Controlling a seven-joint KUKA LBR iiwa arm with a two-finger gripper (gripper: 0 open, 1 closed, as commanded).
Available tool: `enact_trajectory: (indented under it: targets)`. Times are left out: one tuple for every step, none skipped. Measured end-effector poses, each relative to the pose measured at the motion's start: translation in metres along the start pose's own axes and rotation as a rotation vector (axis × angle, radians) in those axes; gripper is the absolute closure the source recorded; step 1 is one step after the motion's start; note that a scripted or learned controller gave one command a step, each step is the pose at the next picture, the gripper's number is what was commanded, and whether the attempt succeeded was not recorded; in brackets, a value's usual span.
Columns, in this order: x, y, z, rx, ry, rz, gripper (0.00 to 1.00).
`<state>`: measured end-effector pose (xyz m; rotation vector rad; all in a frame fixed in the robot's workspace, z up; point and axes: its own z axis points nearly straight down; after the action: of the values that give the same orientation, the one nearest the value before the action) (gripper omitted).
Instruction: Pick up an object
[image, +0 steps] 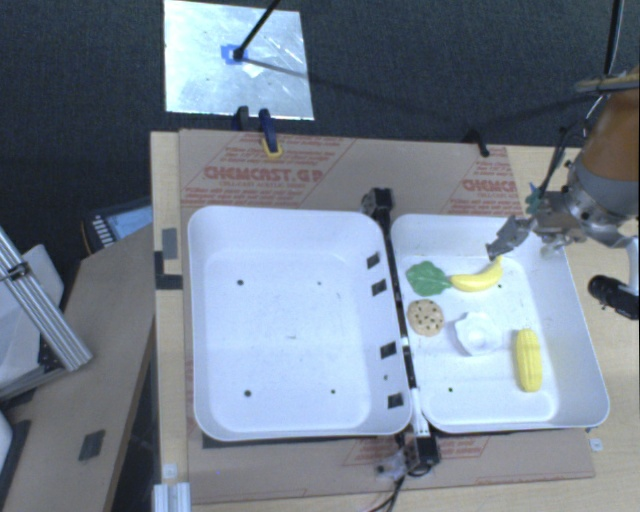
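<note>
Toy foods lie in the right bin: a banana near the far side, a green leaf just left of it, a cookie below the leaf, a white piece in the middle and a corn cob toward the right wall. The gripper hangs just above the banana's right tip, holding nothing; how wide it stands I cannot tell. Beside it sits the left bin.

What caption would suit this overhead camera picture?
Gripper hovering by a banana in the right bin, beside cookie and corn.
</note>
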<state>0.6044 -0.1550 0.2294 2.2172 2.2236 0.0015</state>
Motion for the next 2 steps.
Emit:
enact_trajectory:
  targets:
    - [-0.026,0.053,0.119,-0.002,-0.002,-0.003,0.00]
    - [-0.022,0.013,0.138,-0.014,0.005,0.001,0.00]
